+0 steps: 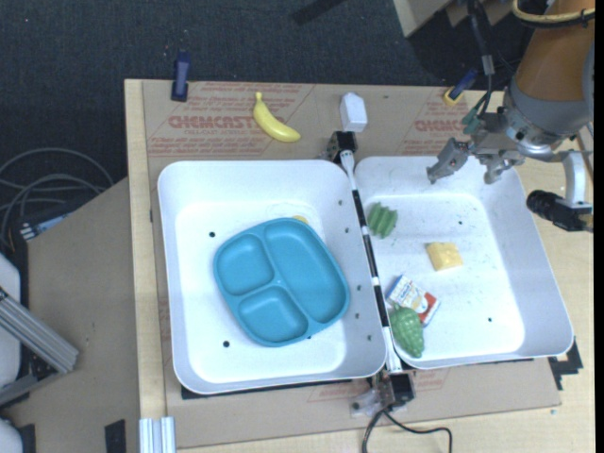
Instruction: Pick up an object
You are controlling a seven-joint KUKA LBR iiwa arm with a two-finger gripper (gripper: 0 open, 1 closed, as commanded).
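Yellow block waiting in the right bin

Block is being used here as the name for the small yellow block (444, 256), the thing that is being judged easiest to pick up. It is lying flat near the middle of the right bin (528, 281), well apart from the other things. It is looking light and stiff, like a toy wedge of cheese, so it is not being expected to squash or break. Its sides are looking smooth, so some slipping is being expected if it is pinched at a corner. A better hold is being judged to be across its short sides, from straight above. Its long side is running left to right in the camera view, tipped up a little at the right end.

Around it, a green toy (382, 220) is lying near the bin's left wall, higher up in the view. A small red and white packet (413, 300) is resting lower down, and a bumpy green thing (408, 331) is touching it just below.

The gripper (472, 163) is being held over the top edge of the right bin, well apart from the block. Its two fingers are being held apart, with nothing between them.

In the left bin (189, 253), a blue tray (278, 281) with three parts is lying. On the bench behind the bins, a yellow banana (274, 121) is resting.
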